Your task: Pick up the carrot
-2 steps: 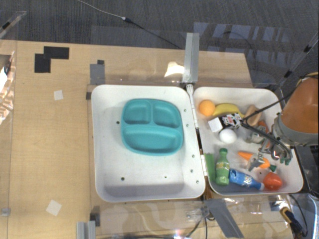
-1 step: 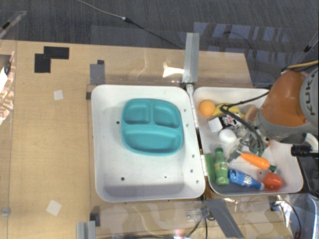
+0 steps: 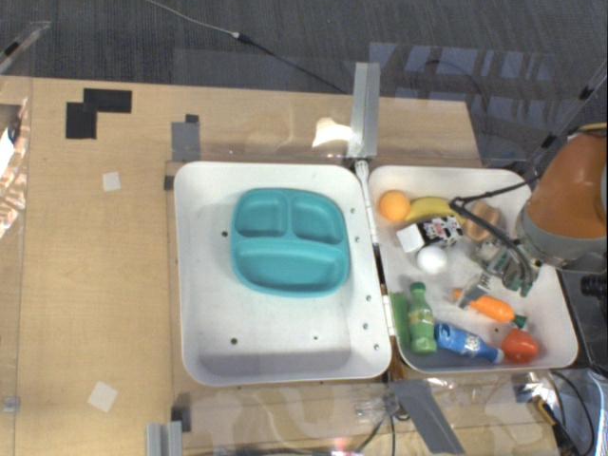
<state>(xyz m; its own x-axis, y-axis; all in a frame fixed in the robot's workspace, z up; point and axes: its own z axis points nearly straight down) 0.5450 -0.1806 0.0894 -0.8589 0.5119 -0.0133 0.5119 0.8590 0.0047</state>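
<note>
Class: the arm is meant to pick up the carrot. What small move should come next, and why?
Probably a short drop onto the carrot. The gripper hangs just above it in the right bin, holding nothing, and the carrot lies flat beside the blue bottle.

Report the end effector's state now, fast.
End effector: low in the right bin, just above the carrot; open or shut cannot be told, and nothing is visibly held.
</note>
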